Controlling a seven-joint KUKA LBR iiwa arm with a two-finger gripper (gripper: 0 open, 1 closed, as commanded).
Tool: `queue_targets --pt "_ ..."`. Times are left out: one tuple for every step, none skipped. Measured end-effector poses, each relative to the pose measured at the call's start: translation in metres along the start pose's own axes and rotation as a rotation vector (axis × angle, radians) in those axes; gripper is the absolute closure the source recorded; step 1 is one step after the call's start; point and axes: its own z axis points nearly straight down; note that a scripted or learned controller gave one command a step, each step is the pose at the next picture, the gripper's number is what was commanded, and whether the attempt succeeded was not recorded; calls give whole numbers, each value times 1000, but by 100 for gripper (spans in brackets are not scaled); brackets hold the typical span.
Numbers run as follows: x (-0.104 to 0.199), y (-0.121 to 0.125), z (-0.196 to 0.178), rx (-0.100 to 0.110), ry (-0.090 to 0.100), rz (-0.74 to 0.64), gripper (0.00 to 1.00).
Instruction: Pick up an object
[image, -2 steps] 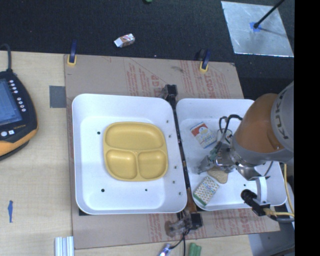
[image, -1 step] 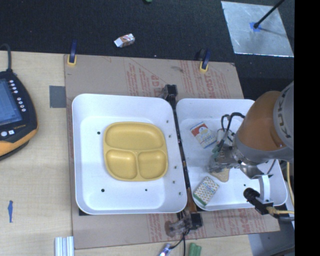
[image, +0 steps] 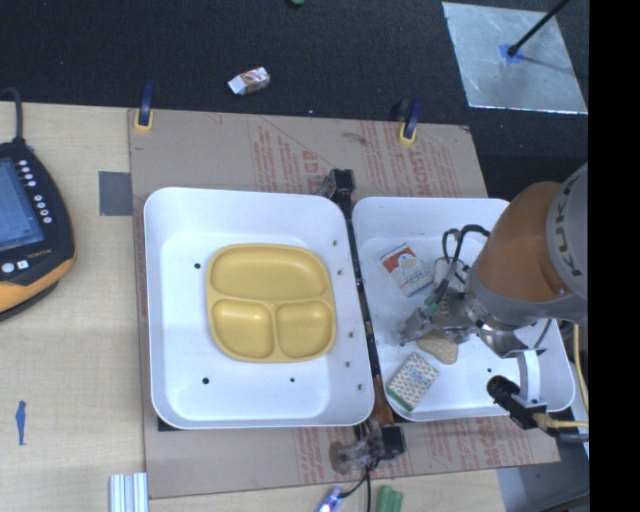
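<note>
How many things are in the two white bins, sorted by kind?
Yellow divided tray: 1
Small printed packets: 2
Tan flat piece: 1
Total: 4, with the arm hiding part of the right bin.

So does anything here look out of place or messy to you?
One thing: a small crumpled wrapper lies on the dark floor beyond the bench, away from both bins. Otherwise the yellow divided tray sits squarely in the left bin, and the small packets lie loose in the right bin under the gripper.
</note>
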Motion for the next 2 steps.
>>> queue_targets --pt "-8 -4 10 -2 4 -3 0" --pt "-10 -4 0 -1 1 -4 100"
